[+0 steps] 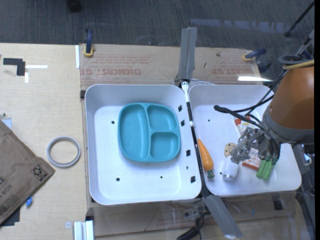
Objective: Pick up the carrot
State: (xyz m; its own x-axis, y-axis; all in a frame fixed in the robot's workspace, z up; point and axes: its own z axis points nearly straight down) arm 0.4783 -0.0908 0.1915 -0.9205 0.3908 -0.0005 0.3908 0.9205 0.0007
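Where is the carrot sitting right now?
The carrot lies in the right-hand bin, along its left wall next to the divider between the bins. The blue divided plate sits in the other bin, and the gripper is off to the carrot's right.

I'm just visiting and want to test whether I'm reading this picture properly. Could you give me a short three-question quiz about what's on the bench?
1. True or false: the carrot lies on the blue plate.
2. Which bin holds the carrot? A) the left bin B) the right bin C) neither
3. Fill in: the plate is split into ___ compartments.

Key
1. False. The carrot lies in the right bin, close to its left wall, apart from the plate.
2. B. The robot's hand hangs over that same bin, to the right of the carrot, near a green object.
3. Three.
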